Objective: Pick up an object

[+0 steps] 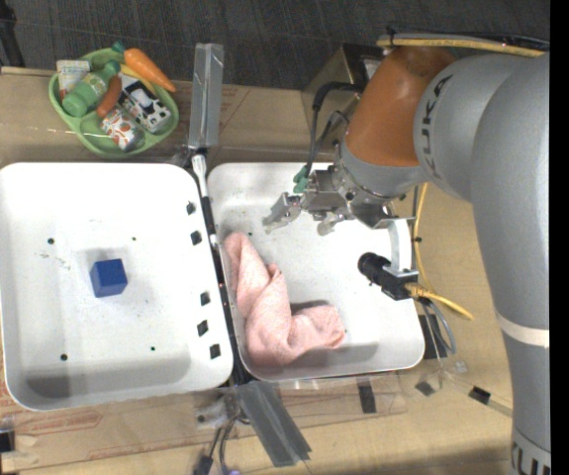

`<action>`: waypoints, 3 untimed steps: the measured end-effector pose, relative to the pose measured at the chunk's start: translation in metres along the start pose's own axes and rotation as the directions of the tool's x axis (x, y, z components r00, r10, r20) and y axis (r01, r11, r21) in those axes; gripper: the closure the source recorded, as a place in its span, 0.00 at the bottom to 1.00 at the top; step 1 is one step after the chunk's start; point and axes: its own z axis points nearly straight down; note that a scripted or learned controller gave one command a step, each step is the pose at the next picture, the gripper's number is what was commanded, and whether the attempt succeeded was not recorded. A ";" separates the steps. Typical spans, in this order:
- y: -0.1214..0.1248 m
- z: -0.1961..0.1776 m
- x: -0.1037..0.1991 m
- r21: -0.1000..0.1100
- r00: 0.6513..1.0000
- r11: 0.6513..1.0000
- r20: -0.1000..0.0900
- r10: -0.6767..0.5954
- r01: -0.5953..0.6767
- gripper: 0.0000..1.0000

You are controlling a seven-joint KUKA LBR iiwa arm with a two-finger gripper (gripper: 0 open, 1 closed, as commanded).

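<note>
A pink cloth (269, 305) lies crumpled in the right bin (383, 349), along its left wall and down to the near side. A small blue cube (109, 276) rests in the left bin (27, 265), left of centre. My gripper (302, 212) hangs over the far part of the right bin, above and to the right of the cloth's upper end. Its fingers (282, 209) are spread, with nothing between them.
A green bowl (71, 119) with toy food, a carrot among it, stands on the bench beyond the left bin. A grey divider bar (205, 87) runs between the bins. The arm covers the right bin's far right corner.
</note>
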 end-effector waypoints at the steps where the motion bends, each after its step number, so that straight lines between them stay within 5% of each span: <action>1: -0.048 0.111 -0.031 -0.008 0.999 0.999 0.000 -0.035 0.035 0.00; 2: -0.007 0.111 0.002 -0.007 0.999 0.999 0.002 -0.034 0.034 0.00; 3: -0.068 0.111 -0.030 -0.008 0.986 0.986 0.002 -0.167 0.167 0.00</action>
